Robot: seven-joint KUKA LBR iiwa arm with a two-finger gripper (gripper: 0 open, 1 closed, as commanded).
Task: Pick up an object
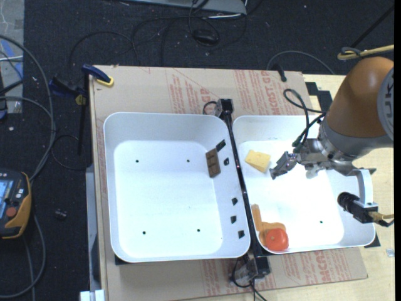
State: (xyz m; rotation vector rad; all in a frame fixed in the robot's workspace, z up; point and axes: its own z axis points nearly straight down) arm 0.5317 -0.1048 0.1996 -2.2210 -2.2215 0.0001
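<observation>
Just right of yellow block point(257, 160), tool point(282, 165) hovers, right bin point(326, 240).

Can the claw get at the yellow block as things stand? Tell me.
Probably yes. The claw hangs in the right bin just beside the yellow block, with bare floor between them and nothing on top of the block.

Yellow wedge block point(257, 160) lies flat, right bin upper left; red-orange round object point(274, 237) at its lower-left corner.
</observation>
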